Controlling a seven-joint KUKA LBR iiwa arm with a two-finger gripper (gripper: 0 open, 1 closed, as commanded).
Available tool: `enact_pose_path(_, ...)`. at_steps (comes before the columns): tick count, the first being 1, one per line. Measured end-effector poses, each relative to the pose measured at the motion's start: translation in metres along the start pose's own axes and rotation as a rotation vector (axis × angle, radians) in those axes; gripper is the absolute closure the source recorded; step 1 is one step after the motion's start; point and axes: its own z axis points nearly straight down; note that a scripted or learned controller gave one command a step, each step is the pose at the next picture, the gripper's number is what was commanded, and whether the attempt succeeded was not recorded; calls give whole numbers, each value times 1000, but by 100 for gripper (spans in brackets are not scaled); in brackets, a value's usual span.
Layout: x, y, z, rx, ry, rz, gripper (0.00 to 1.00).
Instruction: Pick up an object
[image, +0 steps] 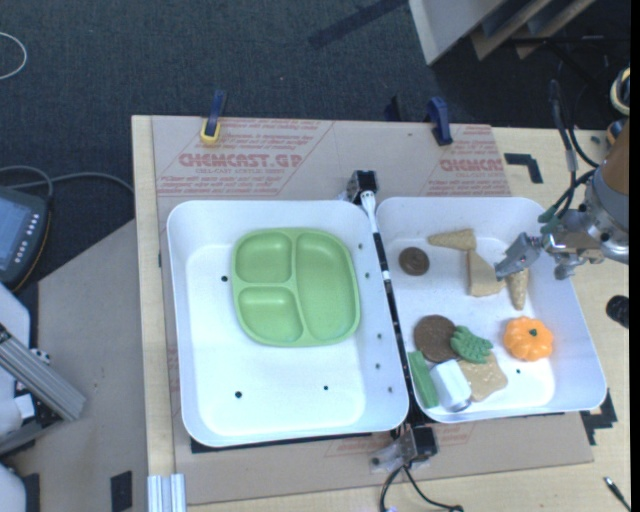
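From my remote station I see the bench (300, 160) bearing two white bins, the left bin (200, 330) holding a green divided plate (296, 286) and the right bin (575, 330) a scatter of toy food. The arm (615, 190) reaches in from the right, its gripper (545, 257) above the right bin's far right part with fingers spread and nothing between them. Just beside it lie tan wedges (483, 270), with a brown disc (414, 261) further left, and nearer the front an orange pumpkin (527, 338), a dark cookie (434, 336), a green leaf (471, 346), a cracker (487, 377) and a white cylinder (451, 384).
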Motion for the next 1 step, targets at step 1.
enact_pose_path(1, 0, 2, -6, -12, -3, -3, 0)
